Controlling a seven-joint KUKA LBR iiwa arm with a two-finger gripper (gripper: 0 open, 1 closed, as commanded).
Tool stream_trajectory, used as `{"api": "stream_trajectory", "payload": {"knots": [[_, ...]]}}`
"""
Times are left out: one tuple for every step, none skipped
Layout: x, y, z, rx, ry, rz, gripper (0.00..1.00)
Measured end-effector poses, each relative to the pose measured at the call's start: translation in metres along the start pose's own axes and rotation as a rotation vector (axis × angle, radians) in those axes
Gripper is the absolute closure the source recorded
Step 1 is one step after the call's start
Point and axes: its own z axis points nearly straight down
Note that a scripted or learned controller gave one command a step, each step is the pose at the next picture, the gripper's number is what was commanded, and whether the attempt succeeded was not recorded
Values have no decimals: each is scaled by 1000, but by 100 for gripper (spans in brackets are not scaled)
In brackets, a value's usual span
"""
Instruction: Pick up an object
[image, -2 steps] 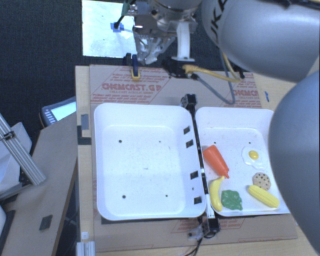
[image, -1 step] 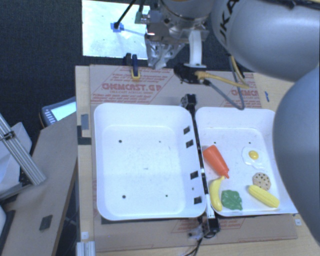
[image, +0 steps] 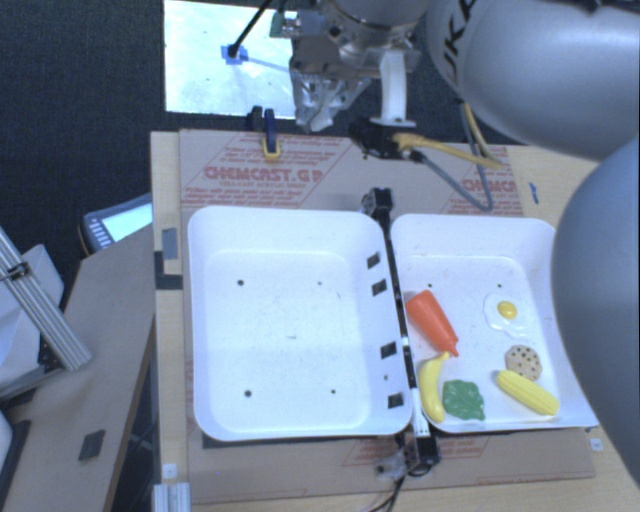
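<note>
- Looming nearest the lens: grey arm (image: 600, 300) along the right side, covering part of the right bin's (image: 470, 235) outer edge.
- Parked high at the far end of the worktop (image: 170, 300), beyond both bins: gripper (image: 318, 105), well apart from every object.
- Jaws: pointed down, blurred, so cannot tell whether wide or narrow; nothing seen between them.
- Candidates, all in the right bin: orange carrot (image: 432, 320) near the divider, yellow banana (image: 432, 388) touching a green leafy piece (image: 463, 400), corn cob (image: 527, 392), cookie (image: 522, 360), fried egg (image: 505, 311).
- Left bin (image: 290, 320): bare white floor.
- Risks, judged: long descent, drifting aim; banana and leafy piece too close, 2 caught at once; egg and cookie too flat to pinch; divider clips (image: 385, 290) blocking a jaw beside carrot or banana.
</note>
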Motion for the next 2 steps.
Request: {"api": "stream_trajectory", "payload": {"knots": [[0,0,-11,-2,1,-2,100],[15,-22,120,16,-4,0,100]]}}
